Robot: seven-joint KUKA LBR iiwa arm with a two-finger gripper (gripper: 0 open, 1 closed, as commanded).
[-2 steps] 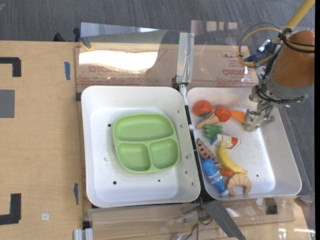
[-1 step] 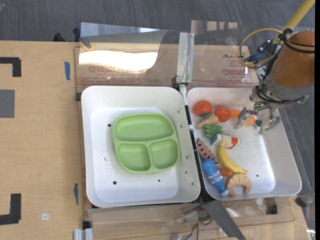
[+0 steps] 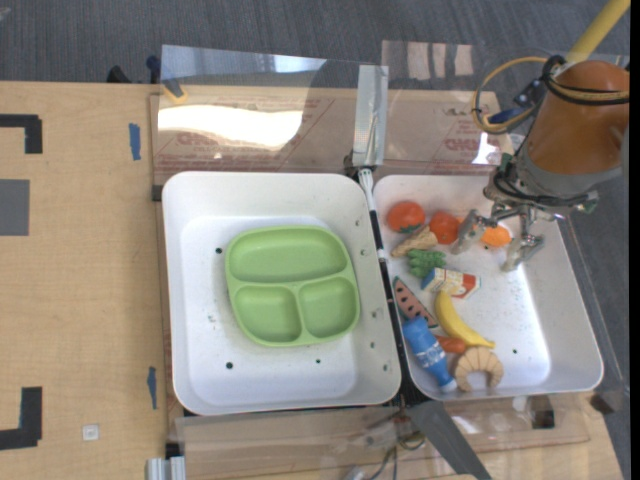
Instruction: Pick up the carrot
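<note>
Carrot [image 3: 495, 235]: small orange piece between the fingers of the end effector [image 3: 497, 238], which is closed on it, just beside the tomato [image 3: 405, 215] in the right bin [image 3: 575, 298]. Grasp looks pinched at the middle. Open bin floor lies below; far rim near.

pale green divided plate [image 3: 290, 284] in the white left bin [image 3: 190, 298]. white right bin [image 3: 560, 338] holds a red tomato [image 3: 405, 215], a yellow banana [image 3: 458, 324], a tan croissant [image 3: 480, 367], a blue bottle [image 3: 426, 352], a green leafy piece [image 3: 424, 262], and a watermelon slice [image 3: 412, 302], red with dark seeds. small orange carrot [image 3: 494, 236] by the silver metal gripper [image 3: 497, 238]. arm's wrist band [image 3: 580, 118] orange. bench [image 3: 75, 268] tan wood-tone with black marks and blue tape bits.
</note>
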